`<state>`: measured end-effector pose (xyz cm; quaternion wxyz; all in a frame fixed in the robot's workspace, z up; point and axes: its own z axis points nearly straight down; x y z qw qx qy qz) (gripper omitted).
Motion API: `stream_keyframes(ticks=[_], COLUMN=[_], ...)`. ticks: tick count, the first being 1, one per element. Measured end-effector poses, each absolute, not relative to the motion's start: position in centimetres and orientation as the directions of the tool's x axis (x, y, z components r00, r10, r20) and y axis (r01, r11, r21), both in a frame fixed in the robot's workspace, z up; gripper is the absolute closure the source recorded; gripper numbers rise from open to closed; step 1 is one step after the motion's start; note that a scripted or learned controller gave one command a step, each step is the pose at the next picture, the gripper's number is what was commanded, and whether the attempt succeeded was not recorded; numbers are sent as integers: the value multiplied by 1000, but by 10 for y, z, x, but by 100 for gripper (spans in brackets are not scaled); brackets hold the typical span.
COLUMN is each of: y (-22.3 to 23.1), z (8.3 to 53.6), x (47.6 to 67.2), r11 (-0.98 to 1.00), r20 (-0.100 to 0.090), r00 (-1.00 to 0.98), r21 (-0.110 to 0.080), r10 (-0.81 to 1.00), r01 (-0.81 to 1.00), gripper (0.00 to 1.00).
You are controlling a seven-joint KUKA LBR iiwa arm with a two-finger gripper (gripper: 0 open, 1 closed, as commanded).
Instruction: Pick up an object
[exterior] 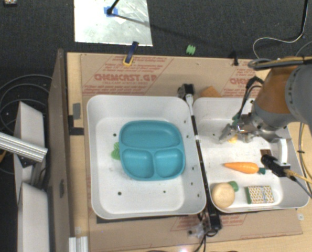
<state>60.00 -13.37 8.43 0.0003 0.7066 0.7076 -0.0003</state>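
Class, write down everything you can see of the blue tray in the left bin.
The blue tray is a teal, rounded-corner dish that looks like smooth plastic, split into three compartments: one wide one along the far side and two smaller ones nearer the camera. It lies flat, open side up, on the floor of the left bin. A small green object peeks out at its left edge.

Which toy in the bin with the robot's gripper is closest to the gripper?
The orange carrot. It lies just below the gripper, while the round tan ball and patterned block sit farther down.
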Motion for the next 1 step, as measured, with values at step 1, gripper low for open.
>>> stream_keyframes(ticks=[1], y=[-141], z=[84], x=[579], r11=[0], r20=[-1], r00=[0], r21=[0], r10=[1000], r01=[1000], gripper=[0])
